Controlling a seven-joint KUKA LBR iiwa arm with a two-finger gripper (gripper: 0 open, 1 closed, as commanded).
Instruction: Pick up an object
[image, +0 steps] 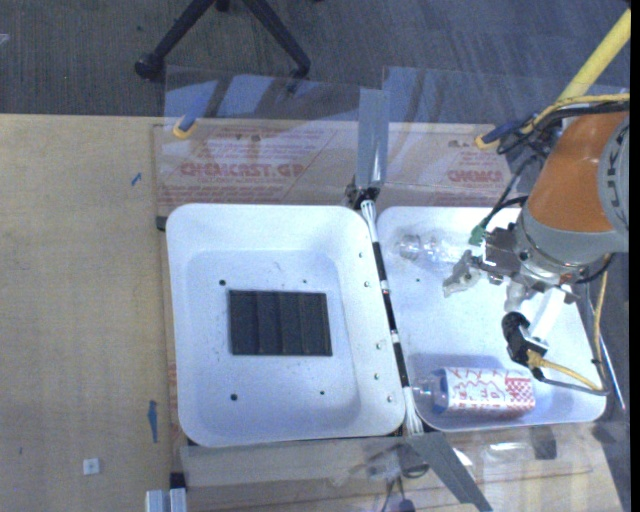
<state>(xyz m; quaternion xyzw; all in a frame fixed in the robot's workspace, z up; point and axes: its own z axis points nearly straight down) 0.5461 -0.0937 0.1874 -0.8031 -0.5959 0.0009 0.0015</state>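
Observation:
My gripper hangs over the upper middle of the right bin, below the arm's orange band. A clear, crumpled plastic item lies just to the gripper's upper left, close to it; whether they touch cannot be told. A lying cylinder with a red-and-white pattern and a grey cap rests at the right bin's front edge, well below the gripper. A dark grey ribbed rectangular slab lies flat in the middle of the left bin.
The divider between the two bins runs just left of the gripper. A black fitting with a yellow cable hangs from the wrist over the right bin. Clear panels and cardboard stand behind the bins.

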